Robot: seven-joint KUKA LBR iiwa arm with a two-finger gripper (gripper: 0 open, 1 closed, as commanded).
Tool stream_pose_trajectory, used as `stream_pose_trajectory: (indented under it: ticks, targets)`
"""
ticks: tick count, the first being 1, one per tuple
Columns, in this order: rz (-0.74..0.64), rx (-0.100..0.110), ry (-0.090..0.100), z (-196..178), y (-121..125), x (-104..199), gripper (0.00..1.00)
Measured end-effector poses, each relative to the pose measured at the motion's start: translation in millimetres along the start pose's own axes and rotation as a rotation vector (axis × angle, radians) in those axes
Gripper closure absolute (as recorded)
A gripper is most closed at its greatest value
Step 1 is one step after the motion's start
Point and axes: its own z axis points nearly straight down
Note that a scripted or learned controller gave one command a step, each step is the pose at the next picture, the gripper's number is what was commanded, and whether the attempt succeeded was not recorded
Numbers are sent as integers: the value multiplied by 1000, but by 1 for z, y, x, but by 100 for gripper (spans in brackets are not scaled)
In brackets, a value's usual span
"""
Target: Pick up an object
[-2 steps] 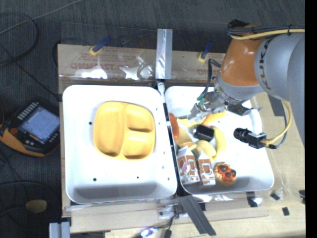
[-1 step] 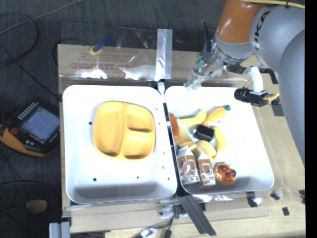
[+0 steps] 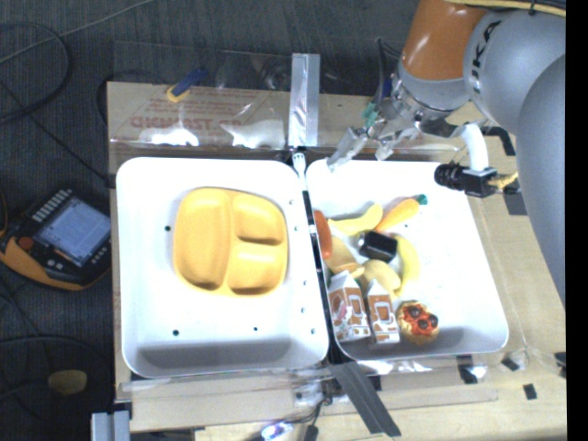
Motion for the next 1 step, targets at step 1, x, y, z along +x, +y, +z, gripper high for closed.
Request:
stream_pose_trajectory:
  ticks: [1]
  targets:
    - [-13,2,0,59,-70,-11,0]
